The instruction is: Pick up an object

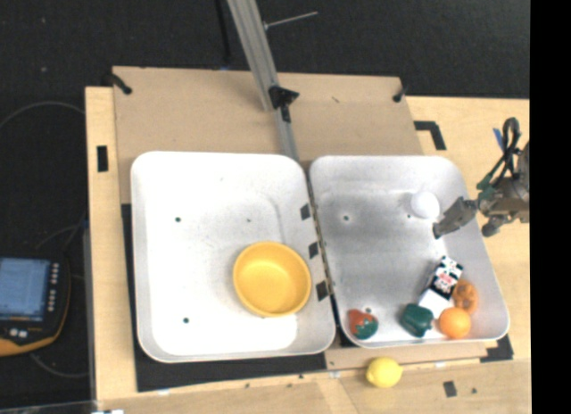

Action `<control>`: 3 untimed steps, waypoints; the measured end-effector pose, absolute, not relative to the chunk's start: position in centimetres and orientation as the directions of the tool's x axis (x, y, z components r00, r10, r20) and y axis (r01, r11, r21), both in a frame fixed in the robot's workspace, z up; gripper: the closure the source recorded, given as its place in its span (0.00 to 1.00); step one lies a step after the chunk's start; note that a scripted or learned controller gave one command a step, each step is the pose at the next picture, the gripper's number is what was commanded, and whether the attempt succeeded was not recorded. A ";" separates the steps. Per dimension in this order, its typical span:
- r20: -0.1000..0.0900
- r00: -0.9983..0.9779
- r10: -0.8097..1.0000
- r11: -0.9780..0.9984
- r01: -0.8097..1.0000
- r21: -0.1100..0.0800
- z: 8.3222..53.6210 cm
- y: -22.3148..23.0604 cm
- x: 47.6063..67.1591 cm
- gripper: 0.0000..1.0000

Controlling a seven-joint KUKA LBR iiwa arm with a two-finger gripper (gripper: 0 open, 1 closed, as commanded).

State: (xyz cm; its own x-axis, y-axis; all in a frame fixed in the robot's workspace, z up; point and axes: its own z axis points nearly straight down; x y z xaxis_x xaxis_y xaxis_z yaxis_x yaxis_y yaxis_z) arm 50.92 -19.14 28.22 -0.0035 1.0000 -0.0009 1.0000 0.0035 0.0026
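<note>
Grey two-finger gripper point(473, 216) hangs over the right shallow white bin point(375, 189), fingers spread apart, seemingly gripping nothing, near a small white ball point(424, 203).

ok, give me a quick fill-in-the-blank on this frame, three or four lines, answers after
1. The yellow bowl sits in the ____ bin.
2. The yellow lemon lies ____ the bins, on the bench.
3. The white ball is in the ____ bin.
4. The green block sits between the red-and-green toy and the ____ fruit.

Missing words: left; outside; right; orange
</note>
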 end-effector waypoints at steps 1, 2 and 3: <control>-0.001 -0.002 1.000 0.002 1.000 0.003 28.2 -19.1 50.9 0.00; -0.002 0.000 1.000 0.000 1.000 -0.002 24.0 -19.3 50.7 0.00; 0.000 0.000 1.000 0.000 1.000 -0.003 18.3 -18.8 50.0 0.00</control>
State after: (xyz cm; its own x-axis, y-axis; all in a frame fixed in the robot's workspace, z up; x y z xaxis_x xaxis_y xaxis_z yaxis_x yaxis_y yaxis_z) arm 50.02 -18.75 18.29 -0.0002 1.0000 -0.0001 1.0000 0.0002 -0.0034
